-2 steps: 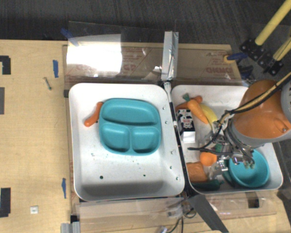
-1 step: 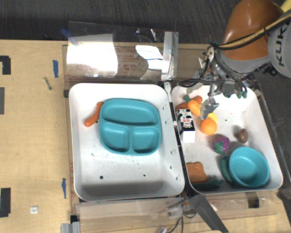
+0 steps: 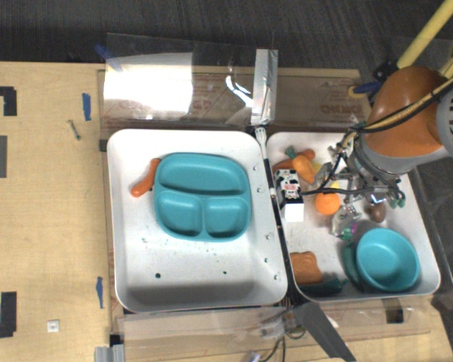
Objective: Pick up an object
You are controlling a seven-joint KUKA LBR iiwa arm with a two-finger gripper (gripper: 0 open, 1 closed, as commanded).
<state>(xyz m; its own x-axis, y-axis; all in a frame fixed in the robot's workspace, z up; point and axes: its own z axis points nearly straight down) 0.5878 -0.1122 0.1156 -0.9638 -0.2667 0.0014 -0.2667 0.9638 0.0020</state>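
My gripper (image 3: 352,211) hangs low over the middle of the right bin (image 3: 421,225), under the grey wrist with its orange band. A small orange ball (image 3: 328,203) lies just to its left. A teal bowl (image 3: 386,259) sits just below it at the bin's front right. Near the bin's back left lie an orange toy (image 3: 303,167), a black-and-white patterned block (image 3: 288,183) and a white cube (image 3: 293,213). A brown lump (image 3: 306,266) and a dark green piece (image 3: 330,284) lie at the front left.
The left bin (image 3: 128,270) holds a teal divided plate (image 3: 202,194) with an orange carrot-shaped toy (image 3: 145,178) against its left side. A clear plastic divider (image 3: 263,89) stands behind the bins. A small brown thing (image 3: 377,213) lies right of the gripper.
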